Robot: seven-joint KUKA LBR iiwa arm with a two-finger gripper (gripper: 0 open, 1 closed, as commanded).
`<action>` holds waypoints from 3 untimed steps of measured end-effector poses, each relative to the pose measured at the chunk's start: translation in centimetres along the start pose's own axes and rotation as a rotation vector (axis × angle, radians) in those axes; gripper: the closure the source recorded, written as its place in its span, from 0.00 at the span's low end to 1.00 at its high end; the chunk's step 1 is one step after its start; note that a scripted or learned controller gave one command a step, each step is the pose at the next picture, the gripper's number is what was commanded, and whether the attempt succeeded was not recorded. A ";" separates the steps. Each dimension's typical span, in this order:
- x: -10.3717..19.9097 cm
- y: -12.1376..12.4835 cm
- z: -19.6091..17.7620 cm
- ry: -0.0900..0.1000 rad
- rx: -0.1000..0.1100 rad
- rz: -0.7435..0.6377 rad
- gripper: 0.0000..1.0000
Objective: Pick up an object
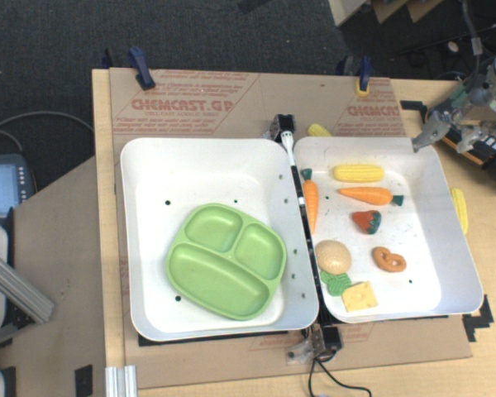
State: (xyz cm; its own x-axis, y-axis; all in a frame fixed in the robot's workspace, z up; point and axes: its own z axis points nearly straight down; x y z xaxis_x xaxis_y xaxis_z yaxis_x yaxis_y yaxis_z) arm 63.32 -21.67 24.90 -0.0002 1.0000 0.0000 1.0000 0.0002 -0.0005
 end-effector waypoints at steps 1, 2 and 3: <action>2.1 3.0 14.5 0.004 0.009 -0.003 0.00; 8.9 3.7 15.7 -0.004 -0.010 -0.004 0.00; 5.5 3.4 15.6 0.000 -0.019 0.001 0.00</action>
State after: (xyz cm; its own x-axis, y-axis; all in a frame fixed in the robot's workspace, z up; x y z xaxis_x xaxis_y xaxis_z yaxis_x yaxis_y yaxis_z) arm 66.76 -16.16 9.33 0.0011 1.0000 0.0001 0.9998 -0.0011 0.0183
